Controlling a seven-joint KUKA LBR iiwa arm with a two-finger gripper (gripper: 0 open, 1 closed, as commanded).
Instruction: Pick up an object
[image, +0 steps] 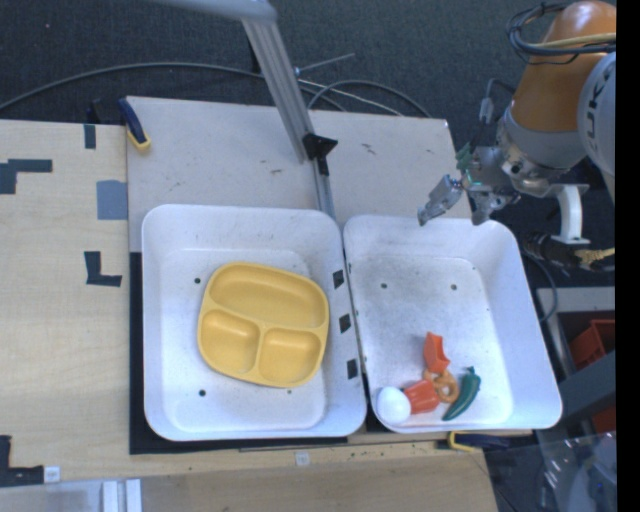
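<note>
A small heap of toys lies in the near corner of the right bin (500, 330): a white egg (393, 404), an orange-red piece (434, 353), another red-orange piece (424, 394) with a small pretzel-like ring (446, 387), and a dark green pepper (464, 394). My gripper (459, 200) hangs above the far rim of the right bin, well away from the toys. Its two fingers are spread apart with nothing between them.
The left bin (170, 300) holds a yellow divided plate (264, 323). A slanted metal pole (285, 80) rises behind the bins. Cables run across the dark floor at the back. A blue-and-yellow clamp (133, 123) sits at the board's far left corner.
</note>
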